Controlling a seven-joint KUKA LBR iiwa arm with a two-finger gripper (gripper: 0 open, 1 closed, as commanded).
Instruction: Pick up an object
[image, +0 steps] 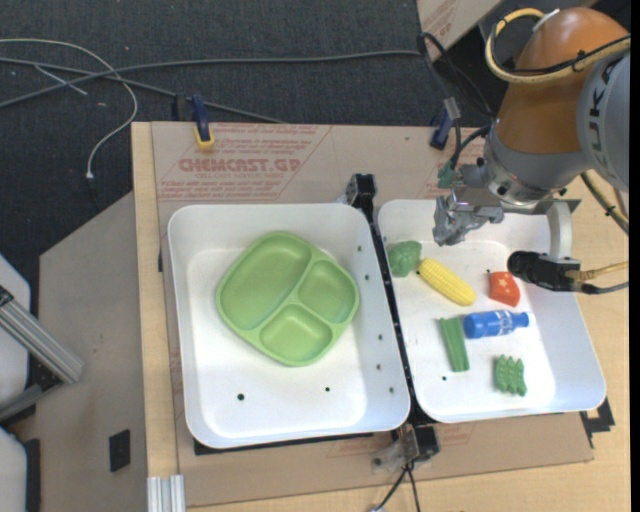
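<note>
The gripper (452, 228) hangs over the right bin (560, 395), far of the corn (446, 282); whether its jaws are apart I cannot tell.

The right bin (560, 395) holds 6 small objects. A green rounded piece (404, 258) lies at 9 o'clock, touching a yellow corn cob (446, 281) slanted toward 4 o'clock. An orange-red piece (504, 288) sits at 3 o'clock. A blue bottle (494, 324) lies on its side at center, a green stick (455, 343) just beside it, a bumpy green piece (509, 375) at 5 o'clock.
</note>
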